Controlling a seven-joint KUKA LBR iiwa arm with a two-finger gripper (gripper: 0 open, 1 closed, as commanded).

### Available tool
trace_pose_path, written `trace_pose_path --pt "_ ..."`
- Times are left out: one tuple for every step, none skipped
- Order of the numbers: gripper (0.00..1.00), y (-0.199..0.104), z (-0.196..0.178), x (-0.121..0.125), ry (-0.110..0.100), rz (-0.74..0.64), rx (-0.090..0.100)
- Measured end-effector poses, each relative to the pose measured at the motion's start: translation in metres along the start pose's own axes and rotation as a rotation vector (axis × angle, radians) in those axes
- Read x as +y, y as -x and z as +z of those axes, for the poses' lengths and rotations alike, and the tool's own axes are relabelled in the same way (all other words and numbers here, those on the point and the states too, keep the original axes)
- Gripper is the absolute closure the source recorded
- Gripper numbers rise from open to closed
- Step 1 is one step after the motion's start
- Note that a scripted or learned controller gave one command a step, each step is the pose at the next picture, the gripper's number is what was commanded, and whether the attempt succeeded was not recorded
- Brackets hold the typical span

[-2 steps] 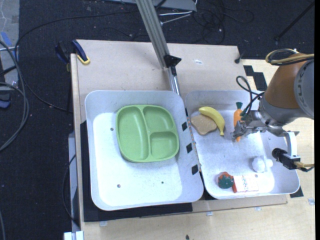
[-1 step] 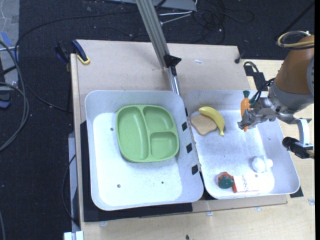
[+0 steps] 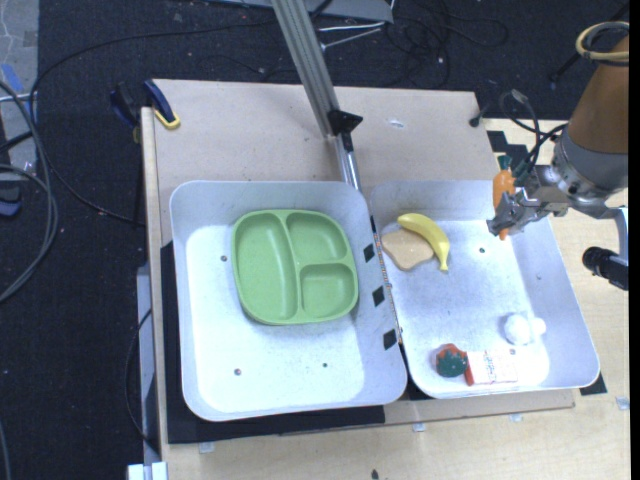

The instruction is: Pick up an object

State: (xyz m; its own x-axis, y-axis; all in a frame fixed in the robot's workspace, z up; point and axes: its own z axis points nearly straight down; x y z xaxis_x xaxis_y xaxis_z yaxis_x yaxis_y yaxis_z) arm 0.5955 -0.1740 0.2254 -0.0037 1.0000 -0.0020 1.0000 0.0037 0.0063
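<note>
Nearest the bench's front edge, in the right bin (image 3: 560, 298): a small carton (image 3: 492, 368), a red-and-green toy (image 3: 450, 361), a white ball (image 3: 518, 328); farther back, a banana (image 3: 427, 237) across a tan slice (image 3: 404, 251). Nothing lifted yet, seemingly the approach step; next, a drop onto one piece. Farthest, at the bin's right rim: gripper (image 3: 507, 218) pointing down from the grey and orange arm (image 3: 600, 118), grip state impossible to tell.

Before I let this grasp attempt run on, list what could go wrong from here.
1. The pincer hangs at the right bin's far rim, so a straight descent may strike the wall.
2. The banana rests on the tan slice; a grab could drag both or slip off.
3. The white ball may roll away if nudged.
</note>
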Motion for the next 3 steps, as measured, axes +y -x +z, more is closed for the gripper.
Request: trace_pose_path --pt "1.00 0.000 -0.024 0.001 -0.002 0.001 0.001" --pt "1.00 -0.050 -0.012 -0.013 -0.009 -0.002 0.004" --pt "1.00 -0.092 -0.011 -0.019 -0.008 -0.003 0.003"
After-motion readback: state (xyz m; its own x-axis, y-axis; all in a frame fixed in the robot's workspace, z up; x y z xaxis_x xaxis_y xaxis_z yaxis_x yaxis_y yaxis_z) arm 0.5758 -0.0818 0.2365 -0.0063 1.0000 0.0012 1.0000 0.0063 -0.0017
